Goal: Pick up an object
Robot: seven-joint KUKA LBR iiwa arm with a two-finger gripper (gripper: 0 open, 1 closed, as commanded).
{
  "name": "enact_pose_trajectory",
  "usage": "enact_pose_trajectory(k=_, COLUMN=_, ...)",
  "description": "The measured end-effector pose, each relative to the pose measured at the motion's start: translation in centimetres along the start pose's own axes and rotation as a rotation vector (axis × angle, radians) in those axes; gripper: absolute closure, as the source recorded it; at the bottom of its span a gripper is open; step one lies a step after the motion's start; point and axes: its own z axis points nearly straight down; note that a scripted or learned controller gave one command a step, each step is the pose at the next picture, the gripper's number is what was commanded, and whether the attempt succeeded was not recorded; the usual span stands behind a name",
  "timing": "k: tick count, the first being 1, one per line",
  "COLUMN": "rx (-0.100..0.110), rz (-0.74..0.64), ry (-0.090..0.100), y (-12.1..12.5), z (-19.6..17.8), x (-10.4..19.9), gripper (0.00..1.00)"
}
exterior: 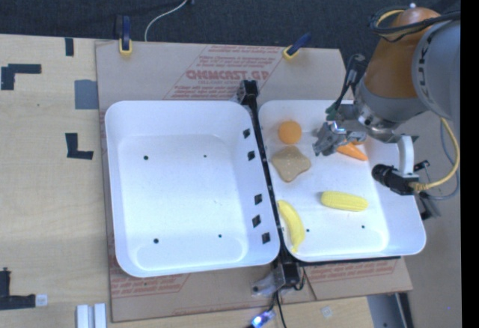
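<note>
**Gripper parked over the right bin**

The gripper (329, 138) sits low over the right bin (397, 240), right beside an orange carrot-like piece (353, 151). Honestly can't tell how its pincer stands (too dark and blurry there). Also in that bin: an orange ball (290, 132), a tan lump (290, 163), a corn cob (344, 201) and a banana (291, 223) against the divider. The left bin (131, 124) sits alongside.
</note>
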Motion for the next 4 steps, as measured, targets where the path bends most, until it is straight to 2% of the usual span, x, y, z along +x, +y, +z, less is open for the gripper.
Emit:
enact_pose_trajectory(k=1, rx=-0.012, rz=0.0, ry=-0.002, y=-0.9, z=-9.6, x=2.4, gripper=1.0)
enact_pose_trajectory(k=2, rx=-0.003, rz=0.002, ry=-0.002, y=-1.0, z=-10.0, x=2.3, gripper=1.0)
enact_pose_trajectory(k=3, rx=-0.015, rz=-0.003, ry=-0.001, y=-2.5, z=-20.5, x=7.8, gripper=1.0)
enact_pose_trajectory(k=4, rx=0.007, rz=0.007, ry=-0.001, y=-8.5, z=-11.3, x=6.3, gripper=1.0)
